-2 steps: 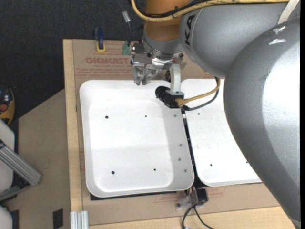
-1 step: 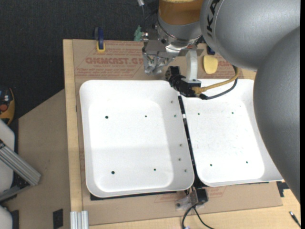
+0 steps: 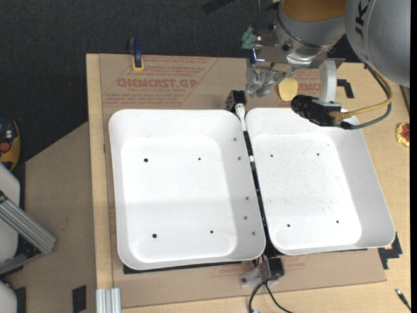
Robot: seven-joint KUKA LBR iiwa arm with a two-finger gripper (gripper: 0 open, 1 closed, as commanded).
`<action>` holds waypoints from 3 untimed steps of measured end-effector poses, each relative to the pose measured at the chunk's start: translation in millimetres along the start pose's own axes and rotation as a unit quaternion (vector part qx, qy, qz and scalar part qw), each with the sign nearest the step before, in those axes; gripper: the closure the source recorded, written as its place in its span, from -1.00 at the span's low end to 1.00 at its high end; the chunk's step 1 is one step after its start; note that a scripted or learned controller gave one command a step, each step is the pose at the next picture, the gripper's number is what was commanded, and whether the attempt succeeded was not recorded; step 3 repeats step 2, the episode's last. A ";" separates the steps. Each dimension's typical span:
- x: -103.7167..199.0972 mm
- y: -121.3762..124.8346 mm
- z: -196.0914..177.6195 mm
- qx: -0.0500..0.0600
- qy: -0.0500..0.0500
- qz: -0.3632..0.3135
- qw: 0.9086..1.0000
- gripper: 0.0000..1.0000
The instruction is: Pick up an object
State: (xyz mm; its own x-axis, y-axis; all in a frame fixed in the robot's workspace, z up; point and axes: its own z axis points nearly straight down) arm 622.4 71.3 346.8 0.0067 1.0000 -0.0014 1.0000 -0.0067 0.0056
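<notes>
The gripper (image 3: 266, 83) was seen above the far rim of the right bin (image 3: 365, 194), with a pale yellow, rounded object (image 3: 287, 88) just beside it; whether its metal fingers were parted could not be told. Smooth white plastic formed the left bin (image 3: 124, 194).
</notes>
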 end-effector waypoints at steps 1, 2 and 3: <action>50.7 37.6 109.9 0.006 0.001 -0.005 1.000 1.00; 17.2 44.5 52.8 -0.001 0.001 -0.002 1.000 1.00; 17.2 44.5 52.8 -0.001 0.001 -0.002 1.000 1.00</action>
